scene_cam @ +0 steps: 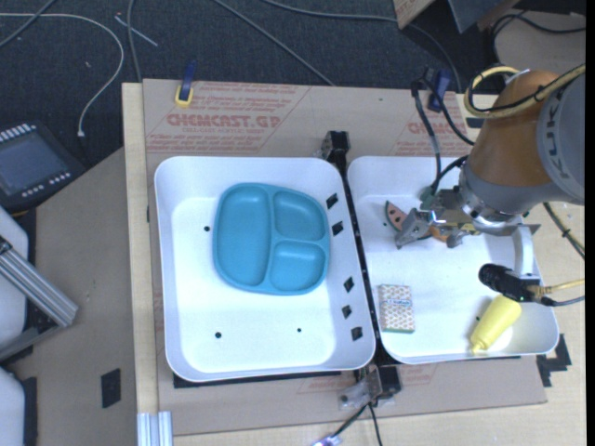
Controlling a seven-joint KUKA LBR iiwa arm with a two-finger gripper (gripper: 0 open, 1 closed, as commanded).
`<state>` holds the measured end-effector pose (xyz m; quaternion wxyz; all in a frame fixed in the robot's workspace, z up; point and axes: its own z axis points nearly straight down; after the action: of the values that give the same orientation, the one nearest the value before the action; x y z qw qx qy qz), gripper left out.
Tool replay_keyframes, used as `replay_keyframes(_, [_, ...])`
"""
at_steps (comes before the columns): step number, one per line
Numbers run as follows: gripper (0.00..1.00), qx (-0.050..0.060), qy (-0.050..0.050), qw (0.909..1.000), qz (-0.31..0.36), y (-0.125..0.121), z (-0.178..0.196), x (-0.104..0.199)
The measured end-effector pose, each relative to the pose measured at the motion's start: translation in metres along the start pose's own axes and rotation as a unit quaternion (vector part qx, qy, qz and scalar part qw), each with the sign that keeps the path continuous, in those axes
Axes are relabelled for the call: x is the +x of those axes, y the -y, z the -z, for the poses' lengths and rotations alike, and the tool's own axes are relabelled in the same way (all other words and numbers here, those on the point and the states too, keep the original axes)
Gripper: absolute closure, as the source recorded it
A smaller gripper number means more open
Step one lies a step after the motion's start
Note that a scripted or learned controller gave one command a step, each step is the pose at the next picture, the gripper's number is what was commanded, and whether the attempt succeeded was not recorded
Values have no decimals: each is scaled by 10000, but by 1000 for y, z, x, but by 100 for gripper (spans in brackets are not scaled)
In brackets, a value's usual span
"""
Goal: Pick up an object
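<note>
Down by the front edge of the right bin [446,349] sits a small checkered packet [397,307], and a yellow squeeze toy [493,324] lies in the front right corner, its long side tilted. Up near the bin's back edge hangs the claw [416,225], low over the white floor. I cannot tell if it grips anything. Both things lie toward the front from it, the packet nearer

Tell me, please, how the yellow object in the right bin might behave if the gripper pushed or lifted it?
The yellow object looks rounded and tapered, so it may roll or pivot when pushed. Its smooth surface could slip between fingers. It lies near the right bin wall, perhaps hampering access.
</note>
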<state>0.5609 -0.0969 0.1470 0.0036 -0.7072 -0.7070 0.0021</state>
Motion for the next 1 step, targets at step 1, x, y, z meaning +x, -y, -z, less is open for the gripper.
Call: replay_keyframes(1, [0,-12,0,10000,4,-5,-45,5])
